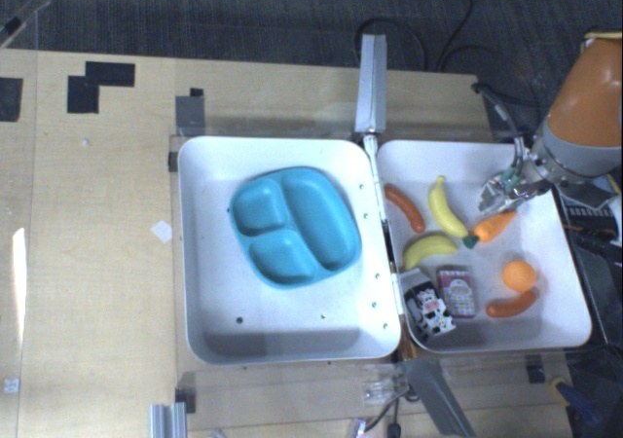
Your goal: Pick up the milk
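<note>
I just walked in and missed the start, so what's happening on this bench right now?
A grey and orange robot arm reaches in from the right, its gripper hovering over the right bin, just above the carrot. The milk carton it is meant to pick up lies untouched at the bin's near left corner, beside a small pink carton. Bananas, sausages and an orange lie scattered around. The left bin holds a blue divided plate.

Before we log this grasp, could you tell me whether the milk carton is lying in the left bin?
No, the milk carton lies in the right bin.
</note>
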`<control>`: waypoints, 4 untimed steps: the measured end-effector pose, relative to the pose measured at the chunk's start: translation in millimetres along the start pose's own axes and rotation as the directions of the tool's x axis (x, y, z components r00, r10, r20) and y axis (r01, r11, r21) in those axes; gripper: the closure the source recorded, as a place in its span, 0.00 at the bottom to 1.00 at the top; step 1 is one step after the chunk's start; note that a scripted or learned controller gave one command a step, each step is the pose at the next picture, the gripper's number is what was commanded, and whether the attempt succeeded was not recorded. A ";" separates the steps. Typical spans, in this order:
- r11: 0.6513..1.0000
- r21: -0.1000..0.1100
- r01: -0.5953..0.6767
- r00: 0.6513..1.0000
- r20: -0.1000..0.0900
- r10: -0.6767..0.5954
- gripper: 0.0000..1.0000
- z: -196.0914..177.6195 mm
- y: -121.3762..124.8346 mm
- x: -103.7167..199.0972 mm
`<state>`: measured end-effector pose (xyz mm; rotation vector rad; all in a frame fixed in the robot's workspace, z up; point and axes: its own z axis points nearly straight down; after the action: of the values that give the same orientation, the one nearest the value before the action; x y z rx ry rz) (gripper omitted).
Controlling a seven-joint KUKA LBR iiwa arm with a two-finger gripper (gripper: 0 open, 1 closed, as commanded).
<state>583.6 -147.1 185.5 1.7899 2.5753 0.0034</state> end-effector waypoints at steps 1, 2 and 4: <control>0.889 0.002 -0.457 0.889 0.000 0.457 1.00 21.3 -16.0 9.1; 0.889 0.002 -0.457 0.889 -0.002 0.457 1.00 -24.8 -26.8 74.8; 0.986 0.002 -0.167 0.986 -0.002 0.167 1.00 -52.8 42.6 193.5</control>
<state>555.8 49.2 237.9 2.0008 2.4189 0.0042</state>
